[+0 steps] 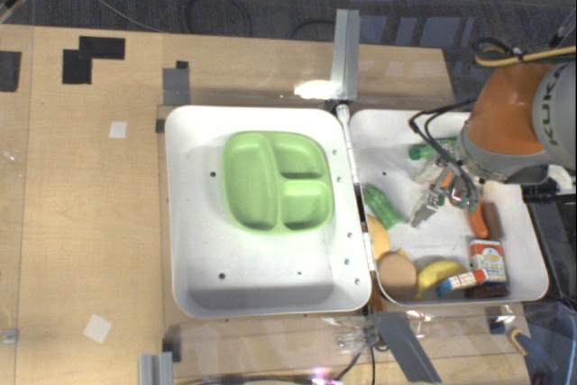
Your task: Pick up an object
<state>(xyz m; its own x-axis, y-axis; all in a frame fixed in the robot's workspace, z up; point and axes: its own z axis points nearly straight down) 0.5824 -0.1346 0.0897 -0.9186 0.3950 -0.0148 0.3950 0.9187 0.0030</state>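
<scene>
Gripper poised low over the right bin's clutter

The gripper (433, 198) hovers with jaws spread and empty, beside the green cucumber (382, 206), likely lining up a grasp; the banana (436, 271) and carton (488, 261) lie nearer, against the right bin (388, 132) wall.

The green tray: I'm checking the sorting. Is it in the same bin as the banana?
No. The green tray lies in the left bin, while the banana lies in the right bin.

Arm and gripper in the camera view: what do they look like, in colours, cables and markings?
The arm is grey with a broad orange band above the wrist and dark KUKA lettering at the view's right edge. Black cables loop beside it and a yellow one runs above. The gripper is slim grey metal with small orange-red parts.
</scene>
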